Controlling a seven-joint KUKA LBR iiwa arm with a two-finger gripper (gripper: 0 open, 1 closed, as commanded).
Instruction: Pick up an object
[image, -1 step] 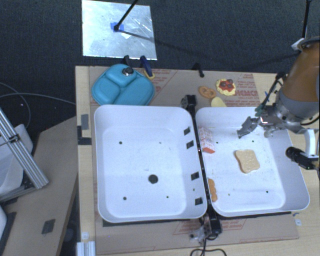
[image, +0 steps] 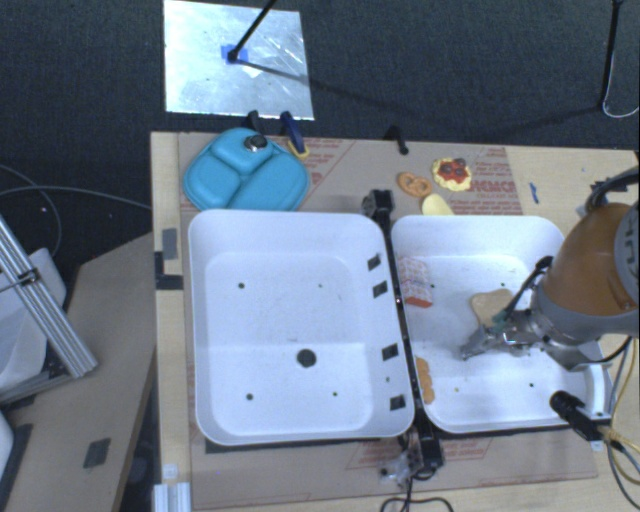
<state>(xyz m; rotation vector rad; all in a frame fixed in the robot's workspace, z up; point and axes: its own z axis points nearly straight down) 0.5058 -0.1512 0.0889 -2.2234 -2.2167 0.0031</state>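
Tan slab (image: 490, 304) is lying just beside the gripper (image: 474, 347), whose finger gap I cannot tell, so centring over it is advisable.

You have three candidates in the right bin (image: 540, 235). A flat tan piece (image: 490, 303), shaped like a bread slice, lies near the bin's middle, its right edge under the arm. A clear packet (image: 414, 280) with red print lies flat near the left wall, toward the far end. A small orange-brown item (image: 425, 380) rests against that same wall near the front corner; you can't tell its exact kind.
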